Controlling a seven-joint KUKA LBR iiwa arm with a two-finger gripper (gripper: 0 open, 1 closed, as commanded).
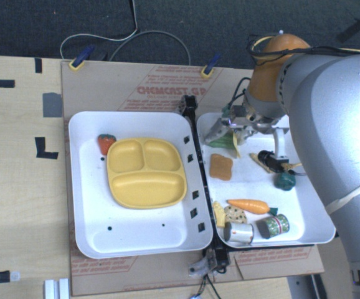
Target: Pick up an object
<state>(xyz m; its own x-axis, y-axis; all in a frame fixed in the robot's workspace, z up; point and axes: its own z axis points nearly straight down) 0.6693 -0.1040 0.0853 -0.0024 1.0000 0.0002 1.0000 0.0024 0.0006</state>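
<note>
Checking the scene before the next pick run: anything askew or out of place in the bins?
Nothing spilled or broken. The yellow plate lies flat in the left bin, a strawberry beside its corner. The right bin is cluttered: two cans lie on their sides beside a carrot. The gripper hangs over that bin's far corner.

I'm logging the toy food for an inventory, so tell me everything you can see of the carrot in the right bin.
The carrot is a small orange toy, plastic by its look, tapered to a point at its left end, with a dark green stub at its right end. It lies on its side, nearly level across the floor of the right bin, toward the near edge. Just below it sit a speckled piece, a silver can and a green can; whether they touch it is unclear.
</note>
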